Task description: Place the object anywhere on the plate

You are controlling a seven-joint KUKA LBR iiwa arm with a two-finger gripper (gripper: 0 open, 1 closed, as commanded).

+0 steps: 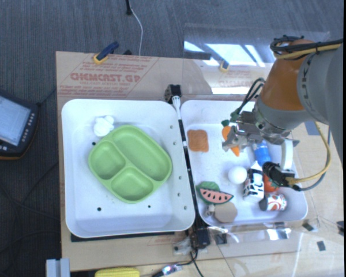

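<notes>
One carrot (230, 140) (beside pincer (237, 136))

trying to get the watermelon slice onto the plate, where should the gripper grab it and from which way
Judging from this view, take the watermelon slice from straight above, fingers closing across its narrow width, green rind edge to the lower red edge. It appears to lie flat in the right bin, so a side approach looks poor. Grip nearer its left end: the brown round thing crowds the right end.
</notes>
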